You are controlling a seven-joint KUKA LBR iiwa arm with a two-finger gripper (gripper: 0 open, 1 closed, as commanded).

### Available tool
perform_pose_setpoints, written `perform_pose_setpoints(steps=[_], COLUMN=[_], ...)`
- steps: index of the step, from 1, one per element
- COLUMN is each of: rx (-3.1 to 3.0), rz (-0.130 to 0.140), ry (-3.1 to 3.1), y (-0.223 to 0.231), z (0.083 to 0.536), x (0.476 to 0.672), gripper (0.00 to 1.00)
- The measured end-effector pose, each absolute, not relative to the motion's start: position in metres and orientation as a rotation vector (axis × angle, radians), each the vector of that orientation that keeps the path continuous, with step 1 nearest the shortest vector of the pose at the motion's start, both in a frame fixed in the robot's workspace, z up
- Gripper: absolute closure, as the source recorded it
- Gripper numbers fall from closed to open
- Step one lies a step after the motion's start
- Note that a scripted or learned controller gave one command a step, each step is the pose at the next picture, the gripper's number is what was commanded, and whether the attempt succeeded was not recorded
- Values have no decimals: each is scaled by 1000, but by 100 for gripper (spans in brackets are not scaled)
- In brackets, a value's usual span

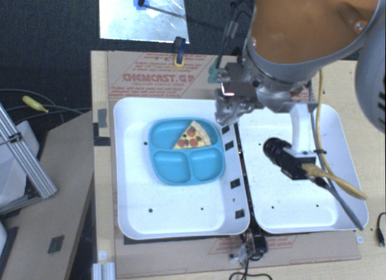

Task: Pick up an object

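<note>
So going left to right: the left bin [129, 212] holds a blue divided plate [184, 167] with a pizza slice [194, 136] in its upper compartment, sitting centre-left of the frame. The gripper [226, 113] hangs just right of the plate, near the divider between bins. Looks like the approach step to me, nothing grabbed yet. Next it needs to shift left and drop onto the slice.
</note>
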State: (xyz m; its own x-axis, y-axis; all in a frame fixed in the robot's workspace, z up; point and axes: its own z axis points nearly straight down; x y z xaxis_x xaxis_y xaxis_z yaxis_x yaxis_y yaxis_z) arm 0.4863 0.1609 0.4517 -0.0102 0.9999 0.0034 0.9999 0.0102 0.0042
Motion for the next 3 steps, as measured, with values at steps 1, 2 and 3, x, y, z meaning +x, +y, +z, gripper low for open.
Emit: perform_pose_setpoints(steps=[1, 2, 3], rx=[2214, 2221, 2222], rz=[7, 3, 2], ry=[2226, 2221, 2220], y=[174, 167, 139], z=[479, 469, 463], x=[487, 487, 487], gripper=[100, 100, 100])
